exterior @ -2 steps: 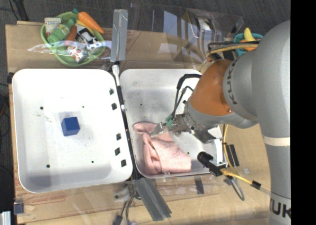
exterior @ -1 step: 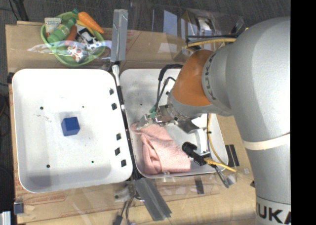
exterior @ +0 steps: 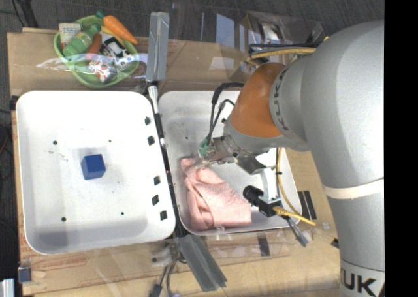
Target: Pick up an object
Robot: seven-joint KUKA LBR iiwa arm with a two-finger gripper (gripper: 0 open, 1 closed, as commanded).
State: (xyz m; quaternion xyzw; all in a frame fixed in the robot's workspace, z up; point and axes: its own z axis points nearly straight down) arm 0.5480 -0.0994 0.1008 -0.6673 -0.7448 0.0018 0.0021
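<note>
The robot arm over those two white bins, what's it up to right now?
The grey arm is reaching into the right bin, its gripper down at the top edge of a crumpled pink cloth. Whether it has actually caught the cloth cannot be told from this angle. A blue cube sits alone in the left bin, and a green bowl of toy items rests behind it.

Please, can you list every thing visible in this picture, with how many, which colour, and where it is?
Shallow white plastic bins: two, white, side by side on the bench.
Small blue cube: one, blue, in the left bin.
Crumpled pink cloth: one, pink, in the right bin, lower part.
Round green bowl: one, green, behind the left bin, filled with an orange carrot-shaped toy and other small items.
KUKA arm: one, grey with orange band, over the right bin; gripper at the cloth's upper edge.
</note>
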